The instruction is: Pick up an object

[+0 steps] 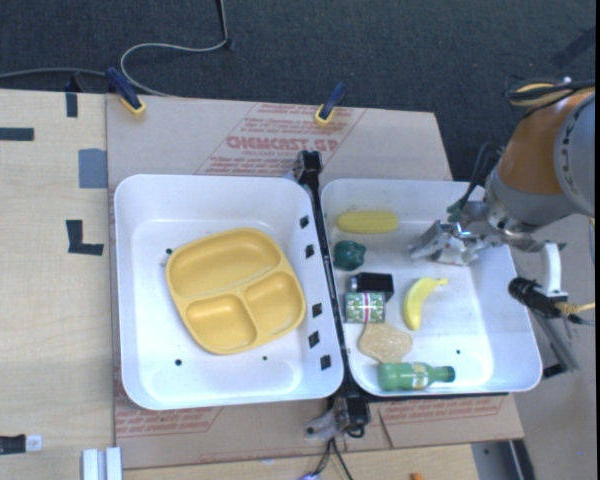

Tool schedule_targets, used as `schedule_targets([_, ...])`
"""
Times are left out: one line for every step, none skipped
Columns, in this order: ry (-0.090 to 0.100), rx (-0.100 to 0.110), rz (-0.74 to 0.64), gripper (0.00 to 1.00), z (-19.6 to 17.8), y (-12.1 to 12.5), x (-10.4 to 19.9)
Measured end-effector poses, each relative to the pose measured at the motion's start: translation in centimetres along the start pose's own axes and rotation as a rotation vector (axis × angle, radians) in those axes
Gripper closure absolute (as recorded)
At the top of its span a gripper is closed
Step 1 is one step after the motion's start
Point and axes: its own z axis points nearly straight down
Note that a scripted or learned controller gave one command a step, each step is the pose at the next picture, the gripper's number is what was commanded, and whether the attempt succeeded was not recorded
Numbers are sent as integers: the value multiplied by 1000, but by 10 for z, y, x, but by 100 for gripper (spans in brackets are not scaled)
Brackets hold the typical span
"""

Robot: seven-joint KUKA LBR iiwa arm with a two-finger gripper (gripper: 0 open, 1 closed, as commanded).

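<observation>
1. The arm reaches in from the right and stops over the upper right part of the right bin. I judge this as the approach step: nothing is picked yet.
2. The left bin bears a yellow tray with three compartments. It is well apart from the gripper.
3. The gripper hangs above bare bin floor, its fingers spread apart with nothing between them.
4. The yellow block lies flat near the top wall of the right bin, to the left of the gripper.
5. The banana lies just below the gripper, slightly curved and smooth. It seems the nearest object, so the next move probably calls for a short shift toward it, a descent, and closing across its narrow width.
6. The green bottle lies on its side near the bottom wall.
7. The round cracker rests beside the bottle, and a small can is just above it.
8. The dark green piece sits by the divider.
</observation>
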Motion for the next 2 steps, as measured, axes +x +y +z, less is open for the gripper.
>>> schedule_targets([2,2,-2,0,53,67,51])
schedule_targets([1,1,-2,0,55,82,92])
